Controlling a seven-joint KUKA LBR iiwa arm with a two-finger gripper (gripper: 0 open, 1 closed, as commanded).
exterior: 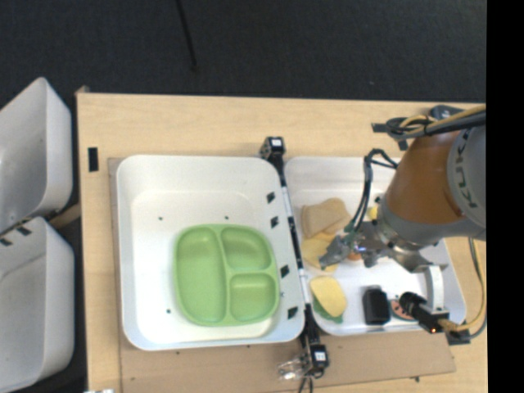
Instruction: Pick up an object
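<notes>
My gripper point(342, 250) reaches low into the right bin point(327, 170), at its left middle. It hangs over a yellow piece point(318, 246) and touches or nearly touches it. A tan, bread-like piece point(324, 215) lies just behind it. A yellow-green rounded object point(329, 296) sits in front, near the bin's front left corner. A small orange bit point(358, 253) shows right beside the gripper. The arm's body hides the bin's right half.
The left bin point(139, 187) holds a green divided plate point(226, 273). A small black block point(375, 305) lies near the right bin's front wall. A divider with black clips point(286, 219) separates the bins.
</notes>
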